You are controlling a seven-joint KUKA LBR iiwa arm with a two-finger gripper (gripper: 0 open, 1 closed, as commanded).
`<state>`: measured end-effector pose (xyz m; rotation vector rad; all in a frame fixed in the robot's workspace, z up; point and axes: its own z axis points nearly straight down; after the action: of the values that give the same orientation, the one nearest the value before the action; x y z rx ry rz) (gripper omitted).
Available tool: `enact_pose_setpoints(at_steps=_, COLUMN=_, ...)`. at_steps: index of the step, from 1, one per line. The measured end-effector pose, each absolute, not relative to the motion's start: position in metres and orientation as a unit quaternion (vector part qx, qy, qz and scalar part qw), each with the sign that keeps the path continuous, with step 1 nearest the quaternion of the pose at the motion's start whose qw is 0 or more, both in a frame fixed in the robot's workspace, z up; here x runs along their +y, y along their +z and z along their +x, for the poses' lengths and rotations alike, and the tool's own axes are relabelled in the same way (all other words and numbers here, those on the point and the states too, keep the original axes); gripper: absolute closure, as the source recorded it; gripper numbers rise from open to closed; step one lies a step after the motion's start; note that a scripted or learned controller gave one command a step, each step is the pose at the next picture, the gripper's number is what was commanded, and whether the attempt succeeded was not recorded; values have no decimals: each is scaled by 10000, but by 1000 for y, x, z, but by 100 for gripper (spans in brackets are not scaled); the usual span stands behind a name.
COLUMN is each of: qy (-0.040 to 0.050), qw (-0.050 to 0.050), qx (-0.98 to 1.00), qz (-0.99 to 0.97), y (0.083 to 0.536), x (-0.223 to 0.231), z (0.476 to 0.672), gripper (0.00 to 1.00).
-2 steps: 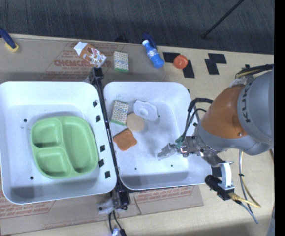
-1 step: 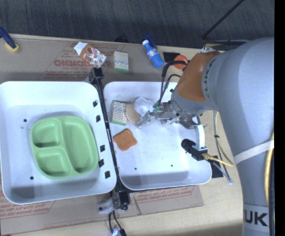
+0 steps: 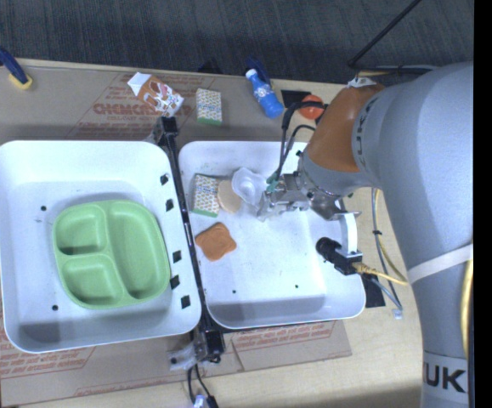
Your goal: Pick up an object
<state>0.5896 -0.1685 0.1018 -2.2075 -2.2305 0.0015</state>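
Observation:
My gripper (image 3: 268,202) is low in the right bin (image 3: 262,300), near its middle, with the grey arm and orange band reaching in from the right. Just left of it lies a clear crumpled plastic piece (image 3: 247,183), touching or nearly touching the gripper's tip. Beside that sit a round tan disc (image 3: 228,196) and a green-and-white packet (image 3: 204,194). An orange-brown chunk (image 3: 217,241) lies lower left, apart from the gripper. I see nothing lifted off the bin floor.
The left bin (image 3: 16,177) holds a green divided plate (image 3: 110,252). Behind the bins lie a snack packet (image 3: 155,94), a small box (image 3: 208,106), a blue bottle (image 3: 265,93) and a blue clamp (image 3: 13,68). A black fitting (image 3: 337,256) sticks out at the bin's right wall.

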Motion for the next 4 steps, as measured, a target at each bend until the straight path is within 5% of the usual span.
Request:
enact_pose_setpoints(at_steps=1, qy=8, qw=7, qx=-7079, qz=-7063, y=149, x=-211, z=517, gripper=100)
enact_pose_setpoints(at_steps=2, qy=2, qw=5, qx=-7086, qz=-7056, y=210, x=-211, z=477, gripper=100)
enact_pose_setpoints(at_steps=3, qy=0, qw=3, qx=-7090, qz=-7052, y=232, x=-211, z=511, gripper=100)
enact_pose_setpoints(at_steps=4, qy=9, qw=11, qx=-7087, qz=-7056, y=233, x=-195, z=476, gripper=100)
